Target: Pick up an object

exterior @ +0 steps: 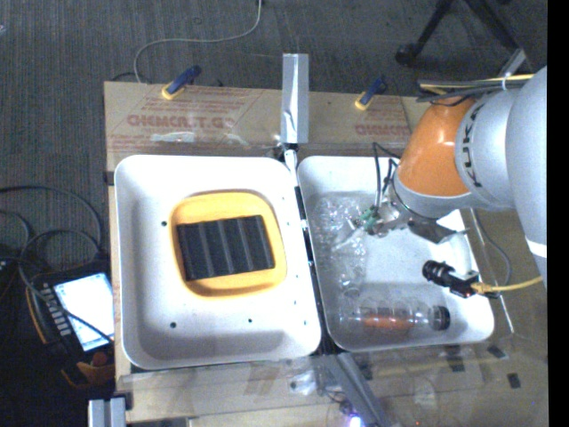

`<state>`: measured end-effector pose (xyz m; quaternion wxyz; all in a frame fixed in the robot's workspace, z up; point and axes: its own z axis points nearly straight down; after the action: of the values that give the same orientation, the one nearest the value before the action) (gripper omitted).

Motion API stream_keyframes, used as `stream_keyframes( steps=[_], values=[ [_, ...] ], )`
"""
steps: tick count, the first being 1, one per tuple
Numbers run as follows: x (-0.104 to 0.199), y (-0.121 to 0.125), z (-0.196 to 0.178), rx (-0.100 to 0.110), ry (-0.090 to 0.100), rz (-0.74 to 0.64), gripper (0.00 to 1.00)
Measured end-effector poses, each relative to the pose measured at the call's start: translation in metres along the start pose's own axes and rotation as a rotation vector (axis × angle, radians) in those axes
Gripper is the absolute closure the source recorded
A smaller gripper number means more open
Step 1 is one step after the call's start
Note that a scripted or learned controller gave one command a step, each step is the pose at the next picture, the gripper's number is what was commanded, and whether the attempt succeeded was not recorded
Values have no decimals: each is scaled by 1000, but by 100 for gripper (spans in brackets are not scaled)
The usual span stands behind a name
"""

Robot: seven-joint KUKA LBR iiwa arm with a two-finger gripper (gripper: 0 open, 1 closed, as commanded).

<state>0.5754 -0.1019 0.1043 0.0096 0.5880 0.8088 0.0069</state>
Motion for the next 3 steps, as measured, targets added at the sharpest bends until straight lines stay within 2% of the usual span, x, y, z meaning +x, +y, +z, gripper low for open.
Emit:
stream_keyframes(
  steps=[1, 2, 3],
  values=[
    [-42, 59, 15, 14, 4, 34, 0],
    [-44, 61, -2, 11, -1, 34, 100],
    [-11, 98, -134, 22, 2, 35, 100]
  ],
)
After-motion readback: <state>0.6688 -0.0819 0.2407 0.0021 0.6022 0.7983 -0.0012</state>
